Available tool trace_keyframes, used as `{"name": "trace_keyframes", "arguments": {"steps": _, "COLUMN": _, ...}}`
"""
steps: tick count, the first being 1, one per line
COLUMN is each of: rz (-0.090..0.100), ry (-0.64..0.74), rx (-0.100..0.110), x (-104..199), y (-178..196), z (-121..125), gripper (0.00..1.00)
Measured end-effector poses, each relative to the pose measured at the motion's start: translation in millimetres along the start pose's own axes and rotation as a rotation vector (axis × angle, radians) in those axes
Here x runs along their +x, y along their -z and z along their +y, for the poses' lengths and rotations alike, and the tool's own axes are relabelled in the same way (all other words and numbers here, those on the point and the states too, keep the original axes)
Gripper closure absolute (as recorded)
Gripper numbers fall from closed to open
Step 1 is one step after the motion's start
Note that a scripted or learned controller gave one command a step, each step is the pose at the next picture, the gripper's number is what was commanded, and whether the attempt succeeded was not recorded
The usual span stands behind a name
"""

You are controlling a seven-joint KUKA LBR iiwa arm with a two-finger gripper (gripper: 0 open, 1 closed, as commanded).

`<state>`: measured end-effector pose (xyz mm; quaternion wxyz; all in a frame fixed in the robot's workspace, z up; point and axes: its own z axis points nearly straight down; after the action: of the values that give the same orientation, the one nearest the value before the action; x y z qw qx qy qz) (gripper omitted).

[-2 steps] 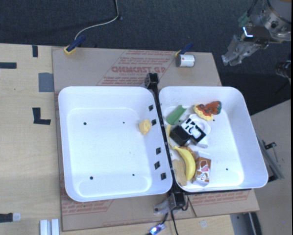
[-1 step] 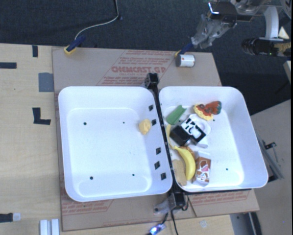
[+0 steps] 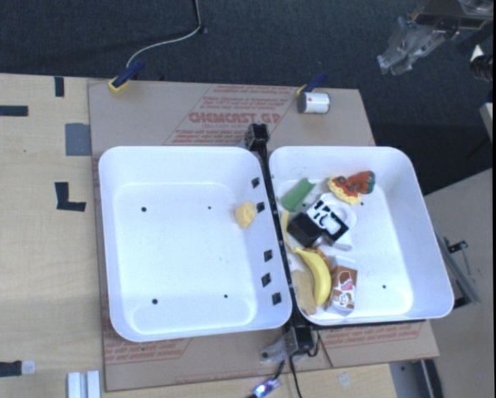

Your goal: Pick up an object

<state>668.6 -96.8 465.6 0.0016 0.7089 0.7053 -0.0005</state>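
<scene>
White bins (image 3: 115, 172) (two), one banana (image 3: 318, 275)

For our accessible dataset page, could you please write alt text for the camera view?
Two shallow white bins sit side by side; the right holds a yellow banana, green block and other small items, the left a small yellow lump. The gripper hangs beyond the bins, upper right.

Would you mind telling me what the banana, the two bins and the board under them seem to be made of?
The banana looks like moulded plastic: even yellow, faint sheen, though real fruit cannot be ruled out. The bins look like smooth white plastic with rounded corners and a soft gloss. The board looks like matt brown cardboard with red printing.
</scene>
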Motion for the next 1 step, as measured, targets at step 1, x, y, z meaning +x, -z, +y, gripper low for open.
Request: {"name": "trace_keyframes", "arguments": {"steps": 1, "rz": 0.004, "ry": 0.007, "rx": 0.014, "x": 26.9, "y": -134.4, "z": -1.8, "gripper": 1.00}}
